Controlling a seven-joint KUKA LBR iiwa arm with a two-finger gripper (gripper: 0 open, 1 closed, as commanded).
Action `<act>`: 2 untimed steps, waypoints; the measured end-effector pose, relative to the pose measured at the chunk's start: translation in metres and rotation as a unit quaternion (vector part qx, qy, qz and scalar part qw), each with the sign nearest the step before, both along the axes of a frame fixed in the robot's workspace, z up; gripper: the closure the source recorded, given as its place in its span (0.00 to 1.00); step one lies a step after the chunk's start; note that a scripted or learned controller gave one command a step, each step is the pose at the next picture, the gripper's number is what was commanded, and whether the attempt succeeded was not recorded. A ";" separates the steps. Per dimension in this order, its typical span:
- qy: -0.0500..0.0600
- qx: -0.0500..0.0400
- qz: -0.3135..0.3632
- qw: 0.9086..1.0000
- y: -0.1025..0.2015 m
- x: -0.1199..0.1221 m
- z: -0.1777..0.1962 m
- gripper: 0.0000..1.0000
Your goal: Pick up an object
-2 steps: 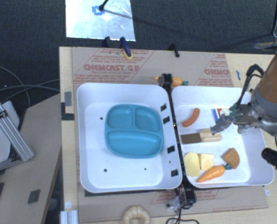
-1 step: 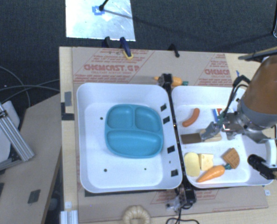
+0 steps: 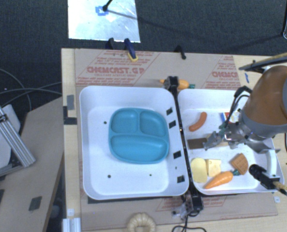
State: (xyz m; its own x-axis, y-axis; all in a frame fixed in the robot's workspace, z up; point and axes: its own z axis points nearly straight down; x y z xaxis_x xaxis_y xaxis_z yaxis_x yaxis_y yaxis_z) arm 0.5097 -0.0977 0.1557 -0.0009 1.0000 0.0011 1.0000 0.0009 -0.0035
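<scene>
Camera view: two shallow white bins sit side by side on the bench. The left bin (image 3: 92,129) carries one blue plate (image 3: 137,134), smooth plastic with three compartments, near the bin's middle. The right bin (image 3: 206,98) carries five food toys: one sausage (image 3: 198,121) toward its far edge, and along its near edge one pale round slice (image 3: 198,170), one yellow cheese wedge (image 3: 213,167), one orange carrot (image 3: 219,179) and one brown waffle-textured piece (image 3: 239,163). The gripper (image 3: 216,139) hangs over the middle of the right bin, between the sausage and the near-edge row; whether it is spread or pressed together cannot be told. The grey arm (image 3: 271,105) covers the bin's right edge.
</scene>
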 end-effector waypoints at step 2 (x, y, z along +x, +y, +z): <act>-0.001 0.000 0.000 1.000 0.006 0.006 -0.072 0.00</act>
State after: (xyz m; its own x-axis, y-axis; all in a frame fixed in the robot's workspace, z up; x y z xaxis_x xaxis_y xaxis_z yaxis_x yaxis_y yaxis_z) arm 0.5158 -0.0921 0.0836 -0.0006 1.0000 0.0011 1.0000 0.0006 -0.0020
